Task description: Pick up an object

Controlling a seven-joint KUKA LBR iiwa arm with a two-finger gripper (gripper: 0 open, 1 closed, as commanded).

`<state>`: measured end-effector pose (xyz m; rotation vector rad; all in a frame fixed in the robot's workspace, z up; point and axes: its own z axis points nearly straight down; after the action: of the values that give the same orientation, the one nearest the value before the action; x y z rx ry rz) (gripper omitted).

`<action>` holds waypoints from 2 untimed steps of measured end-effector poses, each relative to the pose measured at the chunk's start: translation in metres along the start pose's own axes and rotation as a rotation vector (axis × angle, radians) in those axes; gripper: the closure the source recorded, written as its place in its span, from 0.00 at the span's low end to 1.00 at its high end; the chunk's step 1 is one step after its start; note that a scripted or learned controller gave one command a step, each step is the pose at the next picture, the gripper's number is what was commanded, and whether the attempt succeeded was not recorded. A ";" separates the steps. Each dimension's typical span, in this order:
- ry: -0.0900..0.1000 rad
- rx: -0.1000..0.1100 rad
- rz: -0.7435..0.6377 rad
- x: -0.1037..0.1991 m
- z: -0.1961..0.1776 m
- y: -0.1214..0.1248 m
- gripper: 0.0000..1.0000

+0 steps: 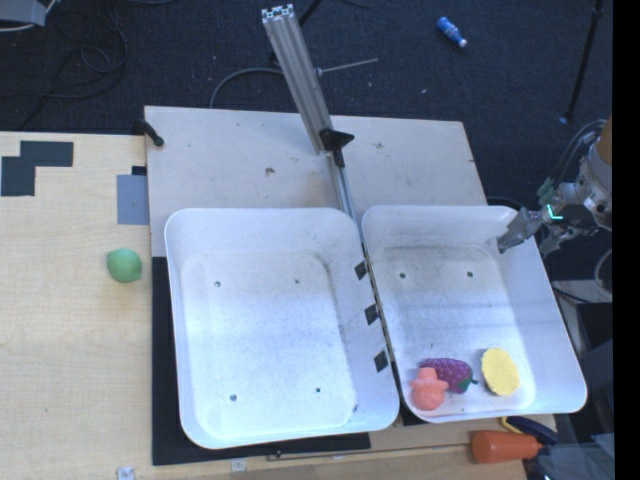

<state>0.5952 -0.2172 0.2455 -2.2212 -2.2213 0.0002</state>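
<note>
Three toys [465, 376] in right bin [540, 308]; claw [520, 230] at rim, grip state unclear.

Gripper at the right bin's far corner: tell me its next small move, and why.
Probably it should travel along the right bin toward its near end. The gripper hovers over the bin's far right rim, holding nothing visible, while the yellow object, purple object and orange object all lie clustered at the near end.
</note>
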 end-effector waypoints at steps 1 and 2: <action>0.000 0.000 0.000 0.000 0.000 0.000 0.00; 0.001 0.005 0.000 -0.004 0.062 0.002 0.00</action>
<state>0.5970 -0.2212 0.1835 -2.2178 -2.2189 0.0042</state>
